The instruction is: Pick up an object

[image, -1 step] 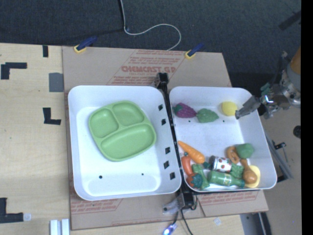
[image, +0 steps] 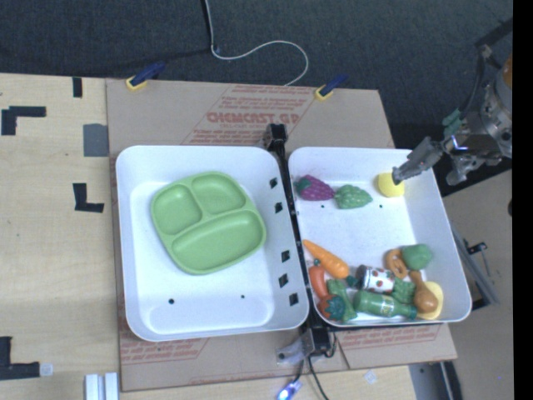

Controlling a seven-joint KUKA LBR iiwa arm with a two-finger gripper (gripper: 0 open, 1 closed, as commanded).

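Nearest the camera, at about five o'clock in the right-hand shallow white bin (image: 433, 223), lies a heap of small plastic toy foods: a dark green cylinder (image: 385, 305), a small white can with red spots (image: 379, 280), a green leafy piece (image: 416, 256) and an orange-yellow rounded piece (image: 428, 299). Just up from the heap, toward seven o'clock in that bin, rests an orange toy carrot (image: 326, 258). All of these sit on the bin floor, so nothing is lifted; as I judge it, the pick is not yet done and the grasp itself is what is left.

Across the divider, the left-hand white bin (image: 137, 307) bears a light green three-compartment plastic plate (image: 208, 222), lying flat.

Farther back in the right bin, near twelve o'clock, a purple toy grape bunch (image: 314, 187) and a green lumpy toy vegetable (image: 352, 197) lie side by side. At about one o'clock, by the far rim, sits a small yellow rounded toy (image: 389, 184), the likeliest target.

Farthest of all, the grey two-finger gripper (image: 410, 170) slants in from three o'clock, its tip touching or just beside the yellow toy. Whether the jaws are released or clenched I cannot tell; the view is too coarse there.
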